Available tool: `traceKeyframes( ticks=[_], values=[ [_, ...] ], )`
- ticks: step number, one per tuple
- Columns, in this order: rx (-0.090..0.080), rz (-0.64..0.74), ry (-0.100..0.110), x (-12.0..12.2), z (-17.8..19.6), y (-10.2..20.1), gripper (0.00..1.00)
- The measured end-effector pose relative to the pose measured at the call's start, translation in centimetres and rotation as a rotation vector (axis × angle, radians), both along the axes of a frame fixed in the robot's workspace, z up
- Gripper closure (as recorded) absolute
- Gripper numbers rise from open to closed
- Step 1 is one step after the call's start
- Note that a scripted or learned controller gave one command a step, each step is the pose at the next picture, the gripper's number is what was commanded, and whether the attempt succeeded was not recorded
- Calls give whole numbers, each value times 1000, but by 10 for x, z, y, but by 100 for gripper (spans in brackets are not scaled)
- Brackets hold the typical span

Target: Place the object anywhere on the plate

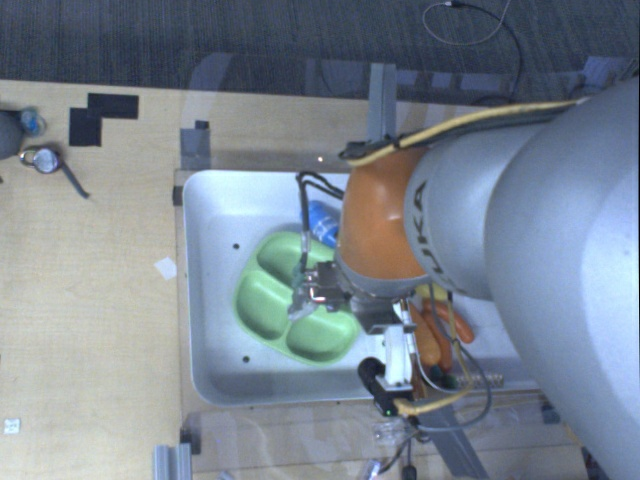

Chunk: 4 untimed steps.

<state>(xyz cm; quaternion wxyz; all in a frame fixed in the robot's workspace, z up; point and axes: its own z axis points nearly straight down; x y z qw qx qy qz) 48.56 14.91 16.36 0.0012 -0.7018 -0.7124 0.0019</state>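
A light green plate point(270, 298) with three sections lies in the left white bin point(215, 268). My gripper point(308, 296) hangs low over the plate's right side, near where the sections meet. A blue object point(322, 222) lies in the bin just beyond the plate's far edge, partly hidden by my orange wrist band point(385, 228). I see nothing held in the gripper.
The grey arm covers most of the right bin. Orange items point(442, 336) lie there under the wrist, beside cables. Wooden bench point(90, 318) stretches to the left, with black tape marks point(100, 116) and a small tool point(45, 160) at the far left.
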Motion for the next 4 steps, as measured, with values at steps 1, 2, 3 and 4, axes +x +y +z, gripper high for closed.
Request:
traceKeyframes(
  ticks=[1, 2, 3, 4],
  values=[
    [-2, -301, 0, 0, -21, 37, 0],
    [-3, -303, 4, 0, -13, 35, 100],
    [0, -137, 0, 0, -22, -27, 100],
    [1, 18, -4, 52, 47, -34, 100]
  ],
)
